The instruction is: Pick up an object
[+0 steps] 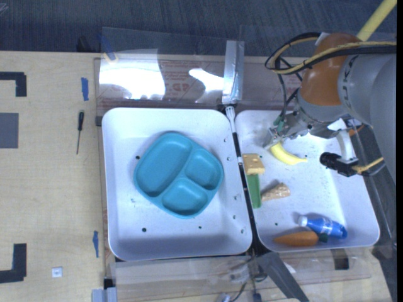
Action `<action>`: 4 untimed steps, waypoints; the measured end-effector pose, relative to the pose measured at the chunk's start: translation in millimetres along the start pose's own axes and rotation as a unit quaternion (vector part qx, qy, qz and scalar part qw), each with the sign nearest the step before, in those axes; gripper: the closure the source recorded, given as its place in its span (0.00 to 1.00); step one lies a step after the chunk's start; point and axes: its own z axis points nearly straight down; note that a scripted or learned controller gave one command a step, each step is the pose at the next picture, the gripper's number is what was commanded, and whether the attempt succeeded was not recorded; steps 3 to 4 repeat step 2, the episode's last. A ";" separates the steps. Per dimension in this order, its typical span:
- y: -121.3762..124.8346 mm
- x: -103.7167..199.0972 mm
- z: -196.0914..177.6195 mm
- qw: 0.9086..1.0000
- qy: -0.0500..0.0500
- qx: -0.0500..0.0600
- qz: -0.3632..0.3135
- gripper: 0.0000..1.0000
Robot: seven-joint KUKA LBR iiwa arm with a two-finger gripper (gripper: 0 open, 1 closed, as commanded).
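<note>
Low, end effector (281,133) beside banana (287,155)

Yellow banana (287,155) flat, right bin (359,197)

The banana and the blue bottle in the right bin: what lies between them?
In the camera view, only bare white bin floor lies between the banana and the blue bottle. The bread-like chunk sits just left of that line.

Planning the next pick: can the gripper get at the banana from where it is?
Probably yes. The gripper sits just above the banana in the right bin, and nothing lies on or against the banana.
</note>
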 end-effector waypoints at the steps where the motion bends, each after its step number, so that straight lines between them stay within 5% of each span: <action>1: 7.7 101.3 -89.8 0.999 0.003 0.000 0.051 1.00; 2: -2.0 148.5 -95.7 0.997 0.003 0.005 0.075 1.00; 4: -2.0 148.5 -95.7 0.997 0.003 0.005 0.075 1.00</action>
